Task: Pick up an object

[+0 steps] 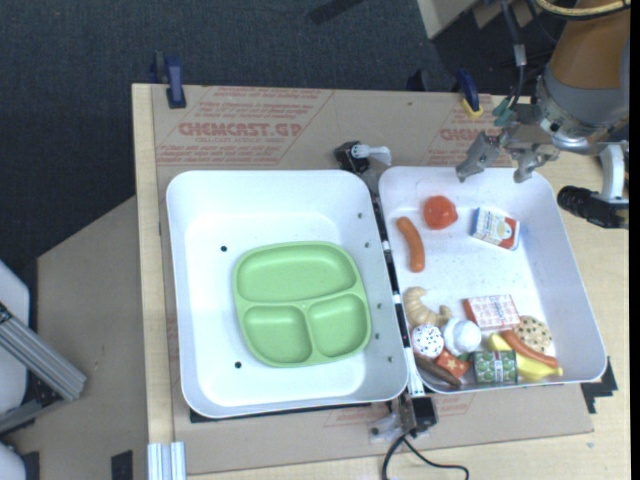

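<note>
Above the right bin's (570,268) far edge, the claw (497,162) hangs released, fingers spread, grasping nothing. Below it lie a red tomato (439,211), a sausage (411,244) and a small carton (494,227).

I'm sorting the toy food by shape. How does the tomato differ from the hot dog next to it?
The tomato is round and bright red; the hot dog is long, thin and orange-red. The tomato lies nearer the gripper; the hot dog lies along the right bin's left wall. Both lie apart from the pile.
</note>
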Available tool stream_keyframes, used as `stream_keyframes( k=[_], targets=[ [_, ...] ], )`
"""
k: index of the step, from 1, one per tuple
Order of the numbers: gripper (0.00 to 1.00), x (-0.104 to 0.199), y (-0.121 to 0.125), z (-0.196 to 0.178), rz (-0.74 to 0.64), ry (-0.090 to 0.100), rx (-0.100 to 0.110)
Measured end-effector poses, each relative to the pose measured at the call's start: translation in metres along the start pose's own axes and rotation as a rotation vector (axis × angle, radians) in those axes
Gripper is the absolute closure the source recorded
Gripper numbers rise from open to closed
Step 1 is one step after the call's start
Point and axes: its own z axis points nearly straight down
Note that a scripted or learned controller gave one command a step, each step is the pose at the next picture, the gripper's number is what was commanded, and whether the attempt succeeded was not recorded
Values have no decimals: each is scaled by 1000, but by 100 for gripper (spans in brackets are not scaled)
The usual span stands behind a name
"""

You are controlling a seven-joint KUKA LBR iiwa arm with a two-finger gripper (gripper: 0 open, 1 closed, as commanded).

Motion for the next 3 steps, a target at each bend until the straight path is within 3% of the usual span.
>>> stream_keyframes(
  k=[1, 2, 3],
  targets=[
    [0, 20, 21, 127, -2, 2, 6],
    [100, 19, 24, 106, -2, -1, -10],
    [0, 19, 22, 110, -1, 0, -2]
  ],
)
